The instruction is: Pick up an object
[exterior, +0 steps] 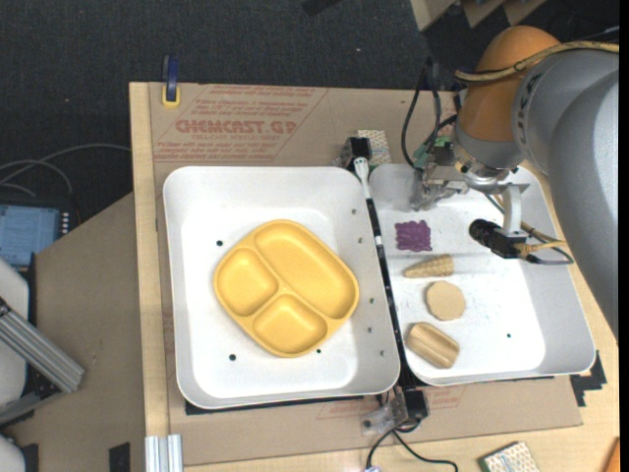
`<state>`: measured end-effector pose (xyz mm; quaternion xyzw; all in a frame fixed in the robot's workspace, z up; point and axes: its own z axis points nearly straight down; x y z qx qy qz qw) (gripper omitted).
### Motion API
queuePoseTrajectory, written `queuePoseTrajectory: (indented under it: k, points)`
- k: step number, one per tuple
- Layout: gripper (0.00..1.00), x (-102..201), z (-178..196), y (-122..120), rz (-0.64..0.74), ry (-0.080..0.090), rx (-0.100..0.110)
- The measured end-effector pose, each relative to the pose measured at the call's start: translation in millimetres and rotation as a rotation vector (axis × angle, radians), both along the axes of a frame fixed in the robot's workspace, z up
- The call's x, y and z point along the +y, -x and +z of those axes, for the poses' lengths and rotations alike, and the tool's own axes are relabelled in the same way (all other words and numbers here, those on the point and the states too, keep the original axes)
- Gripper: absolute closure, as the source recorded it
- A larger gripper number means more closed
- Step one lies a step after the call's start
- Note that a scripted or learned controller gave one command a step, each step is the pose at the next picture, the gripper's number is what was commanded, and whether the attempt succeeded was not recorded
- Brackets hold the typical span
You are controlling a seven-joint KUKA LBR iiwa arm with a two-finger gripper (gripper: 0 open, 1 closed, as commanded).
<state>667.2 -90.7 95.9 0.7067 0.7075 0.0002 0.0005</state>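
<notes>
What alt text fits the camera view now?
The grey arm's gripper is over the far end of the right white bin, near a purple lumpy piece; a tan cone, a round tan disc and a tan loaf-shaped block lie in a row toward the near end. The left white bin holds a yellow three-compartment plastic tray.

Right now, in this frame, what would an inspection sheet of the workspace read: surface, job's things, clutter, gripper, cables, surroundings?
Surface: left bin and right bin, both white, side by side on a brown board with red print.
Job's things: in the right bin, purple piece, cone, round tan disc and tan loaf, lying apart.
Clutter: yellow divided plate in the left bin.
Gripper: gripper at the right bin's far end, beyond the purple piece.
Cables: black cables by the wrist; black cable at the near edge.
Surroundings: dark carpet, blue box, blue clamp.
</notes>
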Motion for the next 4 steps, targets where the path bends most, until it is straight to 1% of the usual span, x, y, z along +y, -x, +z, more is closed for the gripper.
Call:
queuePoseTrajectory:
  k: [1,2,3,4]
  points:
    - [0.00,0.0,-0.6,0.2,0.000,0.000,0.001]
    - [0.00,8.0,94.7,-0.8,0.000,0.001,-0.008]
    - [0.00,-45.9,-16.7,110.3,-0.009,-0.003,0.013]
    - [0.00,-13.7,-11.2,70.6,0.000,0.001,-0.002]
